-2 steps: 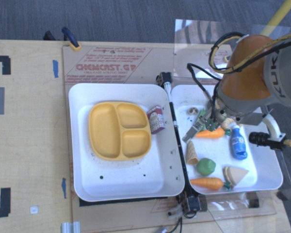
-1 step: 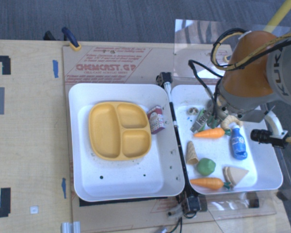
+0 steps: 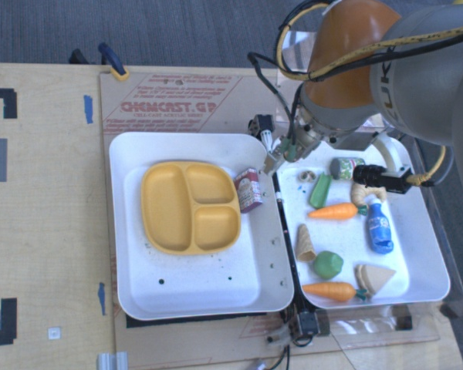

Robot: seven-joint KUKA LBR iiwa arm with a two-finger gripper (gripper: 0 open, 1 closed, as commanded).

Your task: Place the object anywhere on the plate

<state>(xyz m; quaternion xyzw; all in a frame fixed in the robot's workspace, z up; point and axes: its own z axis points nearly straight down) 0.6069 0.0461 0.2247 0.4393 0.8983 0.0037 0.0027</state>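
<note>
Wooden surface (image 3: 46, 206) carries both bins; our hand (image 3: 276, 160) hovers just right of the yellow plate (image 3: 191, 206), its grip unclear, the can (image 3: 249, 190) touching the plate's right rim. We judge transfer onto the plate pending.

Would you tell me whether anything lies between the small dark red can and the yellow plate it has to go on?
Nothing visible does. The dark red can lies in the left bin right beside the yellow plate, at its right edge.
</note>
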